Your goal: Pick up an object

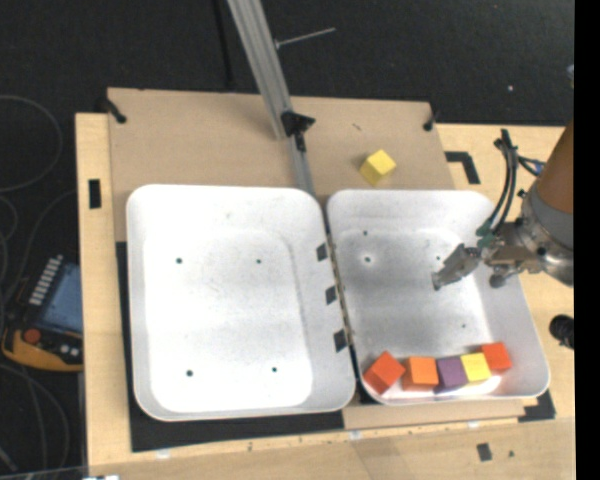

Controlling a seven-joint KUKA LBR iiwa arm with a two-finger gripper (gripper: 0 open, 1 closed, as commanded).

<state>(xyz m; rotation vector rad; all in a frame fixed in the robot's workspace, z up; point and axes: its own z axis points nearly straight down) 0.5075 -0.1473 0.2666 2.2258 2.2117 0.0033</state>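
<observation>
Camera view, looking down on the counter (400, 138): the pick is not made yet. The end effector (450, 271) hangs over the right bin (380, 223), toward its three o'clock side, with nothing between its fingers; whether they stand wide or narrow, I cannot tell from this slant. The candidates sit in a tidy row along the bin's six o'clock wall: an orange-red cube (385, 370), an orange cube (421, 371), a purple cube (450, 372), a yellow cube (476, 368) and a red-orange cube (496, 357), each touching its neighbour. They look matte, hard-edged, small blocks. A stray yellow block (378, 165) lies on the bare tan board at twelve o'clock of that bin. The left bin (180, 218) is smooth white, shallow, round-cornered. Reach, descent and closing are all left, I judge.
</observation>
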